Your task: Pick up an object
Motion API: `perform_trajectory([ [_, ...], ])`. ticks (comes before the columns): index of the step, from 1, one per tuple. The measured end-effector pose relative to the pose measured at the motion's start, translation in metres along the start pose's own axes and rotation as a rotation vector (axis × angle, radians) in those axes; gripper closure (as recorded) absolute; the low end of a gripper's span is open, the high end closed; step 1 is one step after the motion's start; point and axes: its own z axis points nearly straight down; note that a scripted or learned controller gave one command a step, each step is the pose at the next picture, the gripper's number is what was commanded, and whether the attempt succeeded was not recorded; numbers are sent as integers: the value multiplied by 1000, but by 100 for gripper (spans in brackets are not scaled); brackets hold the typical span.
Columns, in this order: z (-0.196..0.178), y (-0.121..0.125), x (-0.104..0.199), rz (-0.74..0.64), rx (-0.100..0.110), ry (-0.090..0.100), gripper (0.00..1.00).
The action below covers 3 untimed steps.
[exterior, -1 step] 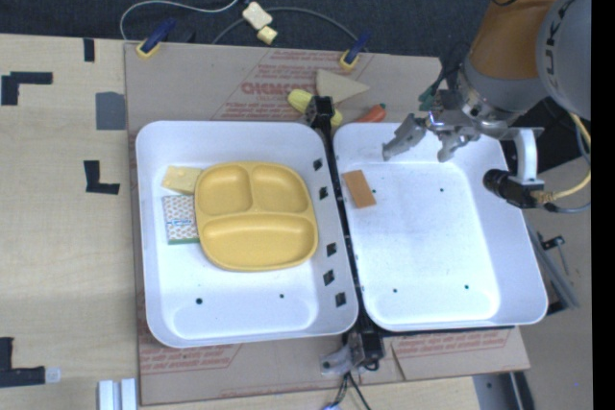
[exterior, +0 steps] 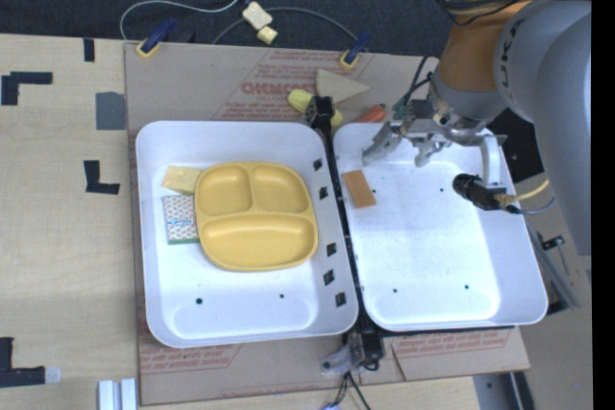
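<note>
Your pincer (exterior: 404,141) hangs over the right bin's (exterior: 452,293) far left corner, fingers spread apart, nothing between them. The nearest candidate, a small brown block (exterior: 358,188), lies flat on that bin's floor, just toward the camera and left of the pincer. Its long axis runs roughly parallel to the divider between the bins. Judgement: a short move toward the near-left, then descend.
</note>
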Motion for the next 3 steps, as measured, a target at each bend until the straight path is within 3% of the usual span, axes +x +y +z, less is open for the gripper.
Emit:
perform_trajectory([
  [1,82,-7,-5,1,-9,-3,0],
  [2,68,-5,-5,1,-10,-2,100],
  [3,-61,-2,54,-6,-20,2,100],
])
